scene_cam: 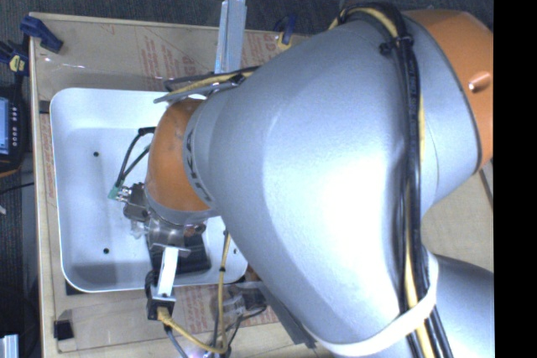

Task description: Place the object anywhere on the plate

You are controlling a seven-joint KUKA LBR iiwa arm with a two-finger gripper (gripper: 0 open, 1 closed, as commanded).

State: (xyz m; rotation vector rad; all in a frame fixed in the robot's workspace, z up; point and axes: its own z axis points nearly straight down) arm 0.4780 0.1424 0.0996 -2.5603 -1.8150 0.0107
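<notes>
risk of blind placement: arm (336, 180) hides most of the white bin (71, 172); hand state cannot be told, object and plate hidden, so a miss would pass unseen.

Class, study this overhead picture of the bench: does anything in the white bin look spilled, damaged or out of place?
Nothing stands out. The visible part of the white bin looks clean and intact, with only two small dark dots on its floor. The grey arm covers the rest, so that part cannot be judged.
</notes>
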